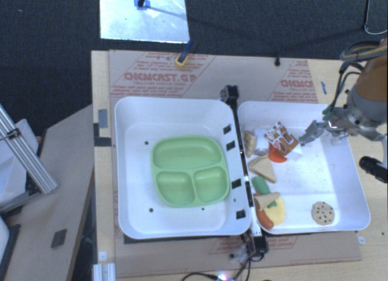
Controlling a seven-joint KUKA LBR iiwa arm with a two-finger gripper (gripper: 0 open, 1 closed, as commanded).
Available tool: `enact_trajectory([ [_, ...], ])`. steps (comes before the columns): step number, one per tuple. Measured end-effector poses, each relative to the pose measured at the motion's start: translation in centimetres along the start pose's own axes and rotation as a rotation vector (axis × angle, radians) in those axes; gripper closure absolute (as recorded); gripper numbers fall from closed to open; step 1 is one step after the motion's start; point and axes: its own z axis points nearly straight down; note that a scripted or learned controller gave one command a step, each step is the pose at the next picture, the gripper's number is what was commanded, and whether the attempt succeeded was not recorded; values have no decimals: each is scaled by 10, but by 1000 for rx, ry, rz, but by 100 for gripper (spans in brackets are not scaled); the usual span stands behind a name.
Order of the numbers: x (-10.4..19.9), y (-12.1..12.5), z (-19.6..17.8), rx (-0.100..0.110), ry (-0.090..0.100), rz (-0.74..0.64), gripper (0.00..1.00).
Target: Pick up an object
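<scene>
Reaching in from the right edge of the frame, your arm (pixel 367 92) hangs over the upper right part of the right bin (pixel 345 183), and its gripper (pixel 312 132) points left toward the toys. You can see nothing between the gripper's tips, but whether they are spread or closed you cannot tell at this size.

Just left of the gripper stands a small patterned house-shaped toy (pixel 281 135) in red and white, with a red-orange piece (pixel 277 156) touching its lower side. Left of that, near the bin's left wall, lies a pale toy (pixel 256 142). Below them you find a sandwich-like triangle (pixel 264 168), then a green piece (pixel 260 185), then a yellow and orange cluster (pixel 271 209) in the lower left corner. A chocolate-chip cookie (pixel 323 213) sits well apart, near the lower right corner.

In the left bin (pixel 130 152) a green divided tray (pixel 188 171) lies near the middle. Both bins rest on your worktop (pixel 157 74), on a sheet printed with red lettering.
</scene>
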Motion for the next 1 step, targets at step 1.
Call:
enact_trajectory([
  [1, 1, 3, -8, -13, -3, -3, 0],
])
